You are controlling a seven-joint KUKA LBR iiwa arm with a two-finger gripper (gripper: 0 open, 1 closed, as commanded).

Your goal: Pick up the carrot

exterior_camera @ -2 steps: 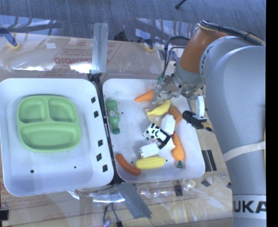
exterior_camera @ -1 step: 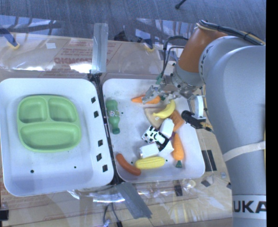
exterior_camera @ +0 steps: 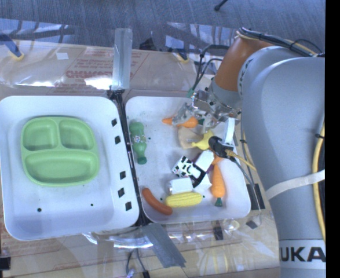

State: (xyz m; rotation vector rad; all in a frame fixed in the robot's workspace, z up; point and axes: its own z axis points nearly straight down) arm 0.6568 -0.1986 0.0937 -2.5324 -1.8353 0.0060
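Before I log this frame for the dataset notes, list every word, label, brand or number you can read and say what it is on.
"UKA", white letters on the arm's base; the start of the word is cut off by the arm's edge.
Red print on the clear plastic sheet behind the bins: too blurred to read.
Black marks on the small white block in the right bin: a pattern, with no readable letters.

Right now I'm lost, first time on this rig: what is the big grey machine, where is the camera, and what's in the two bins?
One camera looks down at a slant. The grey arm with an orange band reaches in from the right; its pincer sits low over the right bin, by a small carrot. A larger carrot, green bottle, corn cob, sausage and black-and-white toy lie there too. The left bin holds a green divided plate. Any grip is unclear.
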